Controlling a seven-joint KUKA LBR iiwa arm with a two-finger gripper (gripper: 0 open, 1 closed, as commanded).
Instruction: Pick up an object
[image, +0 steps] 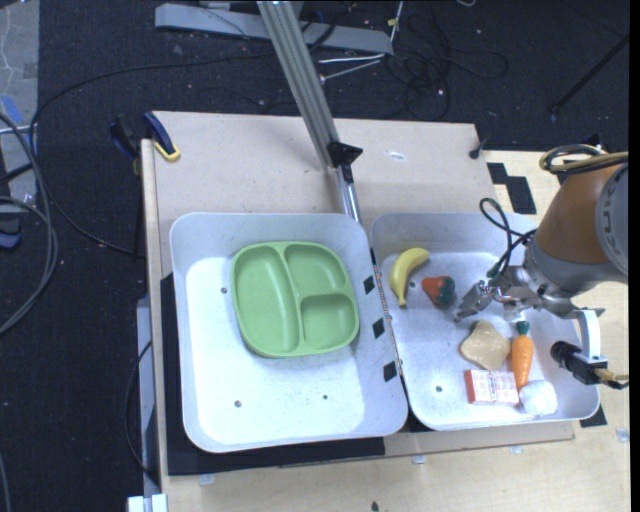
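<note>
Two shallow white bins sit side by side on a light wooden bench (250, 160) in the middle of the frame. The left bin (210, 400) holds a green divided plate (296, 298) with three compartments, lying toward that bin's upper middle. The right bin (430, 400) holds the small objects: a banana (406, 272) near its upper left, curving downward; a small red and green piece (438, 289) just to the right of the banana; a tan, rounded lump (485, 346) lower down near the bin's centre right; an orange carrot (521, 360) with a green top just right of the lump, seemingly touching it; a red and white packet (491, 386) below the lump; and a white ball (538, 398) in the lower right corner, beside the packet and the carrot's tip. The arm (585, 225) comes in from the right edge of the frame, its orange band at upper right. The gripper (478, 300) hangs over the right bin, just above the lump and to the right of the red and green piece. Its metal fingers are too small and cluttered to tell how far apart they stand, and nothing can be seen held between them.
</note>
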